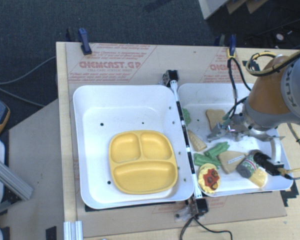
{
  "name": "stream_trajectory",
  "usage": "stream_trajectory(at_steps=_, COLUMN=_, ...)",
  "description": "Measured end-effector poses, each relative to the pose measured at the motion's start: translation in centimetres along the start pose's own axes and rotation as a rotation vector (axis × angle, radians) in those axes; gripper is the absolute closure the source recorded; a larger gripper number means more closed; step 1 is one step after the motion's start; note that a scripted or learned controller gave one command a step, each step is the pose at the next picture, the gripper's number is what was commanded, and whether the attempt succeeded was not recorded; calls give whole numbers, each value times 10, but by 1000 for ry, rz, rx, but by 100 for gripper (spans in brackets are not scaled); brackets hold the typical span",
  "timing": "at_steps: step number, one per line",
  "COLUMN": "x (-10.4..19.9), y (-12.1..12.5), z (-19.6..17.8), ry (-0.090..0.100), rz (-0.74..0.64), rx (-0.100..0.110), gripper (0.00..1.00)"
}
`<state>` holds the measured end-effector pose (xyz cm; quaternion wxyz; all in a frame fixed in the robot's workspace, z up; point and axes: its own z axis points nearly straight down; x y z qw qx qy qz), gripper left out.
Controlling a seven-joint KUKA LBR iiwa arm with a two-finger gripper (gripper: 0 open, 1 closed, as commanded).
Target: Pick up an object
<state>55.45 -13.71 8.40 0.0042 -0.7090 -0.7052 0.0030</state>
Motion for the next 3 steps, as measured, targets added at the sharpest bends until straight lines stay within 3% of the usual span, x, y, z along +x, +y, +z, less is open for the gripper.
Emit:
stream_trajectory(at_steps=1, x=47, y=117, z=-3, ry=-3, rz=-14, rx=-22, gripper=0)
stream_trajectory(at_steps=2, x=-20, y=53, z=-1, ry=-2, rz=2, rx=-5, gripper=0)
stream_trajectory(at_steps=3, x=-22, y=-39, z=0, ry=0, rz=0, rx=-3, gripper=0)
